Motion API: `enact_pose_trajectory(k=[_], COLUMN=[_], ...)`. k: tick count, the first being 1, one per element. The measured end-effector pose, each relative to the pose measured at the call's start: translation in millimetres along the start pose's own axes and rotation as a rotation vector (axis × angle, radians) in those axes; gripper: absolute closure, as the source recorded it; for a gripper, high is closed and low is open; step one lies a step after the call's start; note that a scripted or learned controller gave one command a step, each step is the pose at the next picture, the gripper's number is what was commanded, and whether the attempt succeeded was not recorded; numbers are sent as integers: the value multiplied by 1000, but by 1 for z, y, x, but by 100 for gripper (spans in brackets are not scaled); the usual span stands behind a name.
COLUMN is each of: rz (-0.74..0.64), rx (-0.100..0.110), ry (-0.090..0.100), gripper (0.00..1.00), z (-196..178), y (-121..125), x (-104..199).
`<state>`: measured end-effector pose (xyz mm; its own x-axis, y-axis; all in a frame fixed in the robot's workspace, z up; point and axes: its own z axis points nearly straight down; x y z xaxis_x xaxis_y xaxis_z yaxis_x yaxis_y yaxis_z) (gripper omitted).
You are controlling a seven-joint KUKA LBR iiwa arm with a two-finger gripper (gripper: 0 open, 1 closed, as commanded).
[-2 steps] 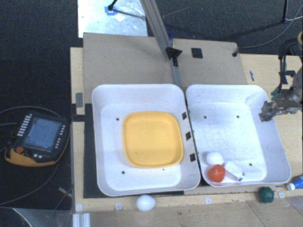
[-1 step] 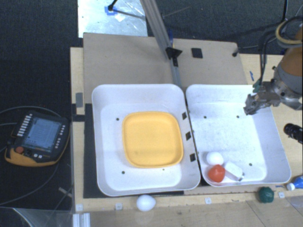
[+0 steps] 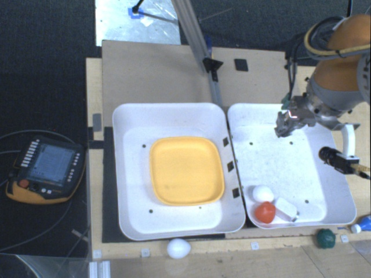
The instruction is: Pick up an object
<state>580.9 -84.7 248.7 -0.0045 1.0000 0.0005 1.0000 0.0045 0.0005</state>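
Three items sit in right bin (image 3: 336, 216) near corner: white ball (image 3: 262, 193), red ball (image 3: 265, 212), white block (image 3: 286, 209). Gripper (image 3: 284, 124) hangs well apart above; opening can't be told. Red ball judged light, smooth, roll-prone; best pinched across its middle.

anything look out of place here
Yes. A white egg-shaped object lies on the bench in front of the left bin, outside both bins, and a dark green ball sits off the right bin's near corner.

No text, label or number can be read anywhere (the teach pendant (image 3: 43, 169) screen is too blurred).
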Motion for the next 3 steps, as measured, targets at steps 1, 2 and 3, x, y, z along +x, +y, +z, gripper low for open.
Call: enact_pose_trajectory(k=[1,2,3], rz=[0,1,0], rx=[0,-2,-1], ry=[0,0,1], gripper=[100,100,100], z=[11,2,-3], y=[17,35,51], x=[56,104,152])
